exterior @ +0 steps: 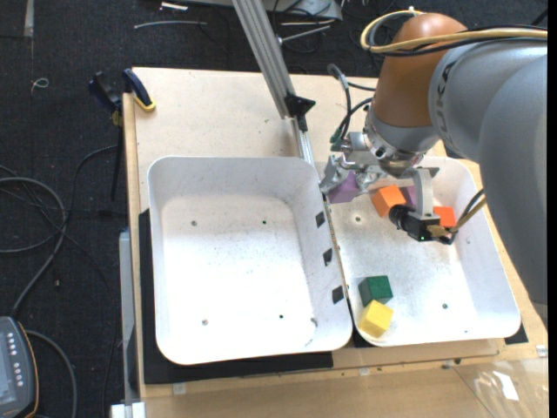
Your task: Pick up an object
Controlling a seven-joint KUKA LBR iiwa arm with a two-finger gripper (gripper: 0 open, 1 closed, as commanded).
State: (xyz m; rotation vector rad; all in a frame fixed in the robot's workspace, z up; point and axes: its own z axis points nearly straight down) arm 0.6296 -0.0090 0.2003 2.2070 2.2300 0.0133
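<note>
At the right bin's [487, 307] far left corner, a purple block [345, 187] lies just under the gripper [352, 171]; whether it is clamped cannot be told. Two orange blocks [389, 200] sit just beside it, partly behind gripper hardware. Nearer the front, a green block [376, 287] touches a yellow block [376, 319]. Left bin [174, 233] adjoins.

Arm [487, 85] cut by right edge; purple object [345, 187] partly hidden under tool [348, 174]
</note>
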